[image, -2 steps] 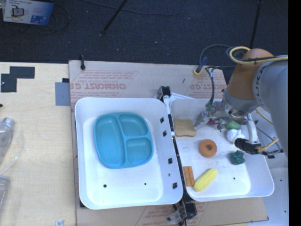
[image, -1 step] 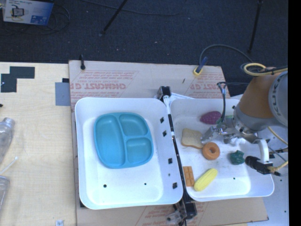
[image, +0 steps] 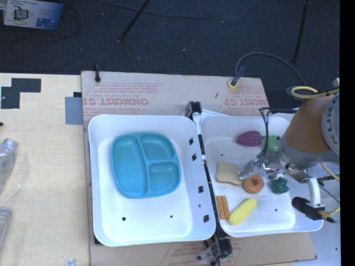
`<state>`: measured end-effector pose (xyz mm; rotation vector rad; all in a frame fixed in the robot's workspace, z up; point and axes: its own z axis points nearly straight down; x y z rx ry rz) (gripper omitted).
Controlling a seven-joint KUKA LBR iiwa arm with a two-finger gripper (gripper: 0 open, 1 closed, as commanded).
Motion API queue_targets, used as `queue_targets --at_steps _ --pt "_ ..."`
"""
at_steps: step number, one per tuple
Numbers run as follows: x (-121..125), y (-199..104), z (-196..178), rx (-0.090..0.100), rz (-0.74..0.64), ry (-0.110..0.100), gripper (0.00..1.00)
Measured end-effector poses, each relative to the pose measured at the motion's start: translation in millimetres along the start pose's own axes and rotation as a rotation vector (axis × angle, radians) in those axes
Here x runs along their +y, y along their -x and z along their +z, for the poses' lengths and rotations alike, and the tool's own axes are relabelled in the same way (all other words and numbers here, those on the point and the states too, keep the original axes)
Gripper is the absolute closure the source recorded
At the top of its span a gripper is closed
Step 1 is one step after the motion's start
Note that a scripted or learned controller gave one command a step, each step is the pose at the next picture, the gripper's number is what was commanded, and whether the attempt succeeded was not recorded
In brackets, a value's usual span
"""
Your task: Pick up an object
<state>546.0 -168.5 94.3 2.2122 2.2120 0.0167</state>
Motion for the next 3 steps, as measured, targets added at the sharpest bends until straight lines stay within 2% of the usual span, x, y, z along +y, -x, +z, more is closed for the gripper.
queue_targets --at_steps 1,2,3 --pt "-16 4 0 0.0 0.001 0.002 0.0" --pt "-20 6 -6 0.001 0.007 -0.012 1.0" --pt "49 -31 -93 0.002 -0.001 -0.018 1.0"
